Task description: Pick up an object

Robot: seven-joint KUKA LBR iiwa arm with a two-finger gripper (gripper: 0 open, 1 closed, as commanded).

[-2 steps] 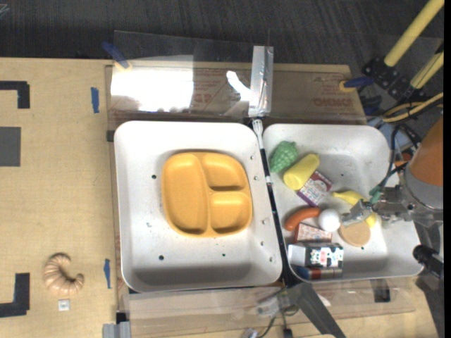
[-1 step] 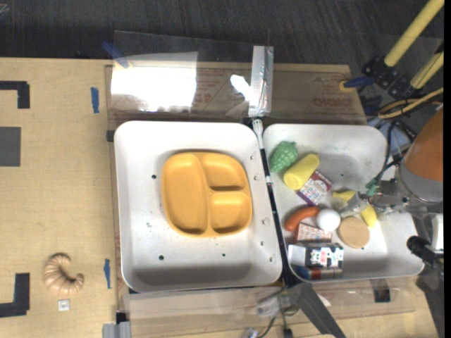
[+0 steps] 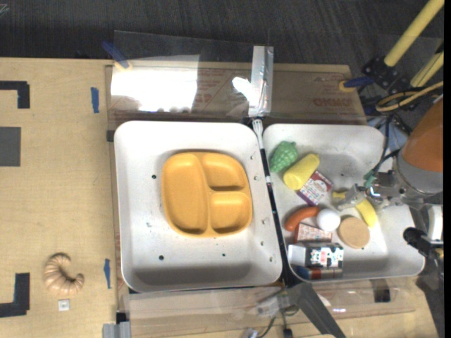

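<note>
Objects crowded the right bin (image 3: 366,141); whether the gripper (image 3: 373,185), at three o'clock, stood open I cannot tell, so a descent on the outlying yellow piece (image 3: 366,212) seemed cleanest.

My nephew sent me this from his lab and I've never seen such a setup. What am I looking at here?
This is one camera fixed above a workbench, looking down at a slant. Two shallow white bins sit side by side. The left bin holds a yellow divided tray. The right bin holds small toy-like items: a green piece, a yellow corn cob, a white egg and a small carton. The robot arm, grey with an orange band, reaches in from the right edge. Its job is picking up an object; I see nothing held.
</note>
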